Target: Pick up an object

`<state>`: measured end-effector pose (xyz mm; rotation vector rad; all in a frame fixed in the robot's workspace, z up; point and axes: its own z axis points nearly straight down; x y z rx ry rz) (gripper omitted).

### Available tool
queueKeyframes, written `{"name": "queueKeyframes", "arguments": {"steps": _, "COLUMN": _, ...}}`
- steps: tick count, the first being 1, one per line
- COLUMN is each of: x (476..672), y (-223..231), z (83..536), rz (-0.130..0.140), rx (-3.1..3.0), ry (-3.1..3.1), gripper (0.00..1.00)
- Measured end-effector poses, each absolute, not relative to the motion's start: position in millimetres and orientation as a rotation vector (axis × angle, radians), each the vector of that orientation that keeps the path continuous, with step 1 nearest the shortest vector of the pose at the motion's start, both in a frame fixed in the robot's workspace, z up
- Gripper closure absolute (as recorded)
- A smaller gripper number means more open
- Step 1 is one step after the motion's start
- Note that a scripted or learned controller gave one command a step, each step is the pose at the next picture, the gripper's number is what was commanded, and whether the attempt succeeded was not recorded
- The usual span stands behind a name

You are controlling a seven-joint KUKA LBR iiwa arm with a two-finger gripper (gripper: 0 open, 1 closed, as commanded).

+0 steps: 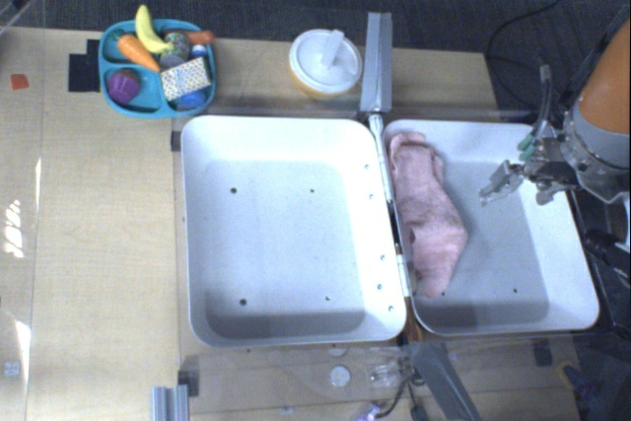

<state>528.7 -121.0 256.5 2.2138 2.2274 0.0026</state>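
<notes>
Pink cloth (426,220) lies bunched along the left wall of the right bin (552,311), nothing gripping it. Hand (508,180) sits over that bin's right half, well apart from cloth, fingers look spread, nothing between them. Looks like approach step: next move needs a shift left, then descend onto cloth. Left bin (286,212) not involved

Bright even light, soft shadows, slight blur.

Pink cloth (426,215), white bins (286,330), blue tray (116,104).
</notes>
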Motion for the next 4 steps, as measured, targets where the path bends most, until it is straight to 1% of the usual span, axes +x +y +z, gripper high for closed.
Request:
{"name": "queueKeyframes", "arguments": {"steps": 1, "x": 521.8, "y": -147, "z": 272, "rz": 0.004, "rx": 2.027, "ry": 2.395, "gripper": 0.0}}
{"name": "queueKeyframes", "arguments": {"steps": 2, "x": 579.4, "y": -127, "z": 121, "rz": 0.002, "rx": 1.776, "ry": 2.59, "gripper": 0.0}}
{"name": "queueKeyframes", "arguments": {"steps": 3, "x": 589.3, "y": -109, "z": 93, "rz": 0.01, "rx": 1.667, "ry": 2.645, "gripper": 0.0}}
{"name": "queueKeyframes", "arguments": {"steps": 4, "x": 513.0, "y": -122, "z": 93, "rz": 0.012, "rx": 1.631, "ry": 2.665, "gripper": 0.0}}
